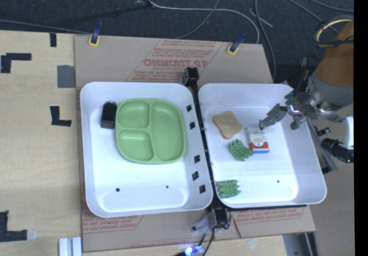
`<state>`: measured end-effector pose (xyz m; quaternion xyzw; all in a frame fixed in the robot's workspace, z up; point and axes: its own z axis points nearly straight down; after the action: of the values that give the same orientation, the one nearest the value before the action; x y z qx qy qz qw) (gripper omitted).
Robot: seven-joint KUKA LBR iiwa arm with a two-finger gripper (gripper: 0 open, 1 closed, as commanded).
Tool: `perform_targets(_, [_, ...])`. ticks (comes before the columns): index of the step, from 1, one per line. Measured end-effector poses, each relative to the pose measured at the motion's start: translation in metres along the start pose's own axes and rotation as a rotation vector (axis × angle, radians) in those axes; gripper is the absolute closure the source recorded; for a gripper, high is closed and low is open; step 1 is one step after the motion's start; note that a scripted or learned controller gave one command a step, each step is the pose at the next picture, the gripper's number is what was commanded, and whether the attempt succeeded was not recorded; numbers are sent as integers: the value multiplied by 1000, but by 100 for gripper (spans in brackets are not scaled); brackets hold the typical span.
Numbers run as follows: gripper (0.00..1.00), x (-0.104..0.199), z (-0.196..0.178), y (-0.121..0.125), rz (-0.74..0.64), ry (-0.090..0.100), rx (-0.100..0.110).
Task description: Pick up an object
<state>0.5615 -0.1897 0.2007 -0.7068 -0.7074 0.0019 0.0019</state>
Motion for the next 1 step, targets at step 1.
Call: perform_targets(1, [0, 2, 45, -5, 0, 0, 0])
